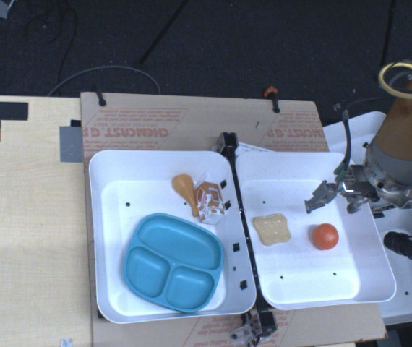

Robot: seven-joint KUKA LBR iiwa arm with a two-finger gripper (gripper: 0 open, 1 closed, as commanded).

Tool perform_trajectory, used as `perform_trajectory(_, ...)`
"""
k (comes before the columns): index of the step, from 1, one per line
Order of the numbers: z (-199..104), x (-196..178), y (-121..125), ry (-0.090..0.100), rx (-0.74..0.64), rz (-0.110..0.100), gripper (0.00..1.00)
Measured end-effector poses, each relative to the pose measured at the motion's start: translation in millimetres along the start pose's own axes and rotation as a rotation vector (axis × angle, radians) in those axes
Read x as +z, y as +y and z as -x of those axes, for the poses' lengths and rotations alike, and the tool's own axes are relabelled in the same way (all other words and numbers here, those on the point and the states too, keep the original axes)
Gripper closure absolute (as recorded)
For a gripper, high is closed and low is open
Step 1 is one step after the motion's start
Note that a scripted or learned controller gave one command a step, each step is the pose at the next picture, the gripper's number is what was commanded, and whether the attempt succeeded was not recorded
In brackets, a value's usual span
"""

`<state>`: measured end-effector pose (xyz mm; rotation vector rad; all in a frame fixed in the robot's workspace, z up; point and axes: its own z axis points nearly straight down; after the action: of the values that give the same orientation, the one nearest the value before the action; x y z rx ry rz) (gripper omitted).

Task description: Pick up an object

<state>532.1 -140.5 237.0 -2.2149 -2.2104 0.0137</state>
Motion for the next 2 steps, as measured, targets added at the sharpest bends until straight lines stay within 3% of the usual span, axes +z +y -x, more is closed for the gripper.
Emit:
perform_trajectory(1, 0.0, -6.7, 2.3, -0.002, -0.002, 0.013, 0.0)
perform_trajectory(2, -2.3, 57.5, 1.5, 0.0, -0.002, 0.006, 0.0)
